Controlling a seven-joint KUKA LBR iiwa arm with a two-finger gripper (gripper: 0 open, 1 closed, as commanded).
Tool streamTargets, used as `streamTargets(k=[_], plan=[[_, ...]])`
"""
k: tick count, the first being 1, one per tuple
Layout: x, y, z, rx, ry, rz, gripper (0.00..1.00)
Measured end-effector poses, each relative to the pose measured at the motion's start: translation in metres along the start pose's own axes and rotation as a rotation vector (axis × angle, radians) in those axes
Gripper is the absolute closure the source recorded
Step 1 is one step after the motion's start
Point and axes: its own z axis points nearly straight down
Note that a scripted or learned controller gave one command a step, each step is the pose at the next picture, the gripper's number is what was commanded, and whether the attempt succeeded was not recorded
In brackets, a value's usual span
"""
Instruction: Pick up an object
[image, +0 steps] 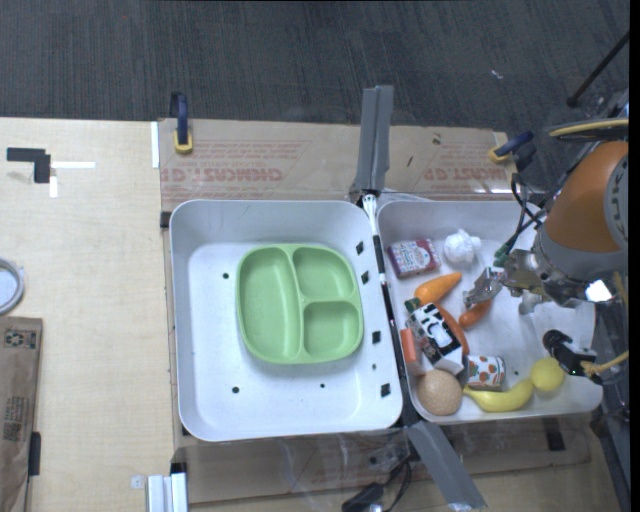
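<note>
Front row of the right bin: a brown egg (438, 391) sits at the near-left corner, just beside a small orange-and-white carton (485, 372); a yellow banana (500, 399) curves along the near wall, and a yellow lemon (546, 374) rests at its right end.
Right bin (520, 213): shallow and white, it stands on the worktop (80, 250), touching the left bin along a shared edge.
Middle of the right bin: a black-and-white carton (434, 332) lies tilted on a red item that I cannot name; an orange carrot (437, 287) lies just above it, pointing up to the right.
Far side of the right bin: a pink packet (413, 257) lies near the far-left corner, with a crumpled white ball (460, 244) to its right.
Claw (484, 292): metal grey, it reaches in from the right and hangs low over the middle of the right bin, close to a small red-orange piece (475, 314) just below it; whether its fingers are spread or pressed together, I cannot tell, and nothing is seen pinched between them.
Arm (590, 215): grey with an orange band, it stands over the bin's right wall.
Left bin (195, 330): white, it holds a green three-compartment tray (298, 302) lying flat near its middle.
Worktop extras: a blue-and-yellow clamp (180, 122) grips the far edge, and a roll of tape (8, 287) lies at the far left.
</note>
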Motion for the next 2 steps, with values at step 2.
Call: streamTargets(k=[2], plan=[[0.053, 0.018, -0.112, -0.001, -0.001, 0.014, 1.00]])
